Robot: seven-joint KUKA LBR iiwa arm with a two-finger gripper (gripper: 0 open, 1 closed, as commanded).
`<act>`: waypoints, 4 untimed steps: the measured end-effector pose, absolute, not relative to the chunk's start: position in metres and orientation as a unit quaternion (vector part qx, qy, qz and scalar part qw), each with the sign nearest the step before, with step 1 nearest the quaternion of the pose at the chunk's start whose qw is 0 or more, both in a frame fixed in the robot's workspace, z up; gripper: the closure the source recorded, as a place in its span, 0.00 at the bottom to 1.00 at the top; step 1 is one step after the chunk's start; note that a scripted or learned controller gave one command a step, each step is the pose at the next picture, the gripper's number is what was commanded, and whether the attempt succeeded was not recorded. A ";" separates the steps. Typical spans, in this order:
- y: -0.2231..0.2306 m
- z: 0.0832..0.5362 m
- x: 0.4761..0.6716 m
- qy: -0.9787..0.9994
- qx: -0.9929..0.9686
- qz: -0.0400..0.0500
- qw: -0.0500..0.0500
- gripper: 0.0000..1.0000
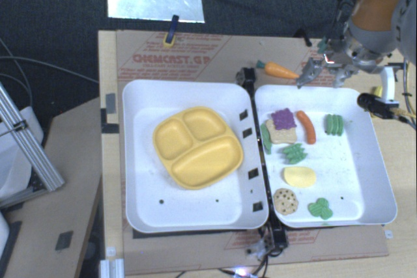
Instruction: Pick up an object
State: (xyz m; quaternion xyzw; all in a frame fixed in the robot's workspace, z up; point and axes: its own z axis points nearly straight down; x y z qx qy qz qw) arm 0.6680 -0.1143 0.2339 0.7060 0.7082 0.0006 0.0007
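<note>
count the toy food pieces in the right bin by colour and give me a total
green: 4 – beans, a leafy piece, another, a thin strip
purple: 1
tan: 2 – bread slice, cookie
orange-red: 1 – sausage
yellow: 1
total: 9

The scene was viewed from one fixed camera set above the bench (195, 52), angled downward at a slant, so that both white bins (140, 159) were taken in from moderate height.
</note>
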 end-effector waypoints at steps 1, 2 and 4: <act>-0.052 0.442 0.650 0.711 0.703 0.008 0.008 0.00; -0.055 0.442 0.649 0.710 0.704 0.002 0.003 1.00; 0.019 0.362 0.669 0.709 0.705 0.001 0.001 1.00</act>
